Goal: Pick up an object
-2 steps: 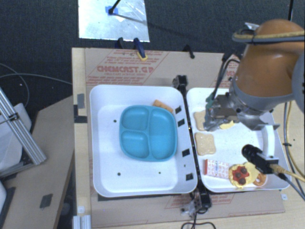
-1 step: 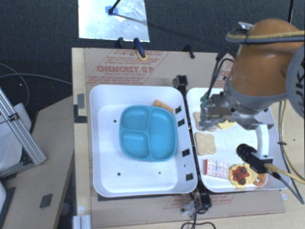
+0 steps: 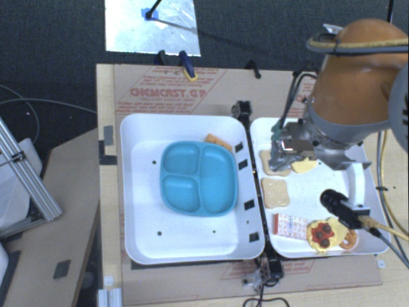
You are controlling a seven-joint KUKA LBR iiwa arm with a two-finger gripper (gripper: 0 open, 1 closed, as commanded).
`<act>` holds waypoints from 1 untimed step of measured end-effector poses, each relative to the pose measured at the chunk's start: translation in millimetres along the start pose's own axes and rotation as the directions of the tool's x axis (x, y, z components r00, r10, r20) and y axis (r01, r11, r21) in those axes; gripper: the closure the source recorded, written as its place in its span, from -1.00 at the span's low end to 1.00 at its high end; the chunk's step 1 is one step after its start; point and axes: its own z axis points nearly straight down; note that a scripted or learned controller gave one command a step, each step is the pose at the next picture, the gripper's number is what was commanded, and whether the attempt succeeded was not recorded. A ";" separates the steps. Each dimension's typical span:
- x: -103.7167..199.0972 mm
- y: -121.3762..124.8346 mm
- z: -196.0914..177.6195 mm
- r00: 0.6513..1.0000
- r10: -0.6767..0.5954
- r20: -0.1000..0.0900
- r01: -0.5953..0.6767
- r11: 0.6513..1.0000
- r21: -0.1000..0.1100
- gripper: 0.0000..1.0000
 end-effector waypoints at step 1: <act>-15.7 -3.2 3.7 1.000 0.006 0.001 -0.006 1.000 0.002 1.00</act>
